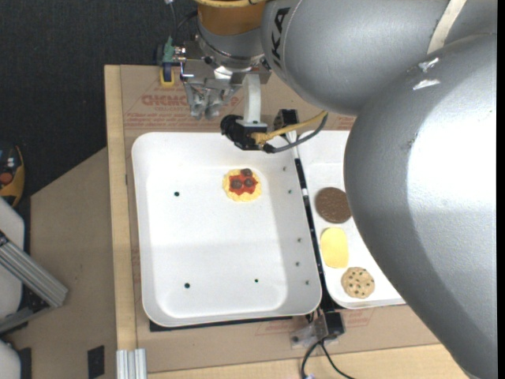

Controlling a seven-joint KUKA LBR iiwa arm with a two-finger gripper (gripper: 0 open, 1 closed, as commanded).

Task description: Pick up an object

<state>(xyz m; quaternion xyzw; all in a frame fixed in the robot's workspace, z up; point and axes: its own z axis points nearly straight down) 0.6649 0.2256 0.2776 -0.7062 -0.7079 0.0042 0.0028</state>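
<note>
The gripper (207, 101) is hovering beyond the far edge of the left bin (158, 235); whether it is parted or closed cannot be told. A small tart (242, 185) is lying in that bin's far part. The right bin (335, 164) is holding a brown cookie (333, 204), a yellow piece (334, 246) and a chip cookie (357, 282).

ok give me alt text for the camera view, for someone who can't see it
A large grey robot arm reaches in from the right, its gripper above the far rim of the left white bin, which holds a small round yellow tart with red topping. The right bin holds a brown disc, a yellow oval and a chocolate-chip cookie.
</note>
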